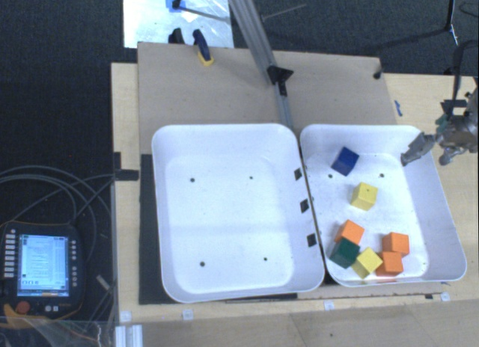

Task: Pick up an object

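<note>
Seven small cubes lie in the right white plastic bin (441, 211), none lifted | task hardly begun, grasp and lift remain | gripper (438, 146) hovers at that bin's far right rim, grasping nothing, fingers spread | nearest: yellow wooden cube (364, 195), mid-bin, well apart from gripper
</note>
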Action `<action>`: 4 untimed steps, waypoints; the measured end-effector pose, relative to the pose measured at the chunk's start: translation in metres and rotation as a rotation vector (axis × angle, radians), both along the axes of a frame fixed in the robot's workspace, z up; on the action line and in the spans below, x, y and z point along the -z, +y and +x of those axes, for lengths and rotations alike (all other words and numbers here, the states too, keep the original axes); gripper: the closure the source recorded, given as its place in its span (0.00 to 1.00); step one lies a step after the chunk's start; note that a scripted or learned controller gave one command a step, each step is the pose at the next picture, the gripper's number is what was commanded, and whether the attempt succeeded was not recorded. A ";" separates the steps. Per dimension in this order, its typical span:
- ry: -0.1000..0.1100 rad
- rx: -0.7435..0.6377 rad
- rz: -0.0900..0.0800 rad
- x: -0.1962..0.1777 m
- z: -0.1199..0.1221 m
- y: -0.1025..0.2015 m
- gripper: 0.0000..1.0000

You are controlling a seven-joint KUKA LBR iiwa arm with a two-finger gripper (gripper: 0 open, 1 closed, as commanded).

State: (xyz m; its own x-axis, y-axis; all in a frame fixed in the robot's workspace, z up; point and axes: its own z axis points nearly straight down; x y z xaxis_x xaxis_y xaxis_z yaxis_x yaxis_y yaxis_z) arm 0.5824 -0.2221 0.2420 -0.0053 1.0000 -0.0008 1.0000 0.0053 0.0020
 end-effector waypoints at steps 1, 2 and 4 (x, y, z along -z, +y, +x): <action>0.000 0.000 0.000 0.000 0.000 0.000 0.00; 0.005 0.003 0.001 0.062 -0.002 0.001 0.00; -0.018 0.002 -0.007 0.129 0.010 0.006 0.00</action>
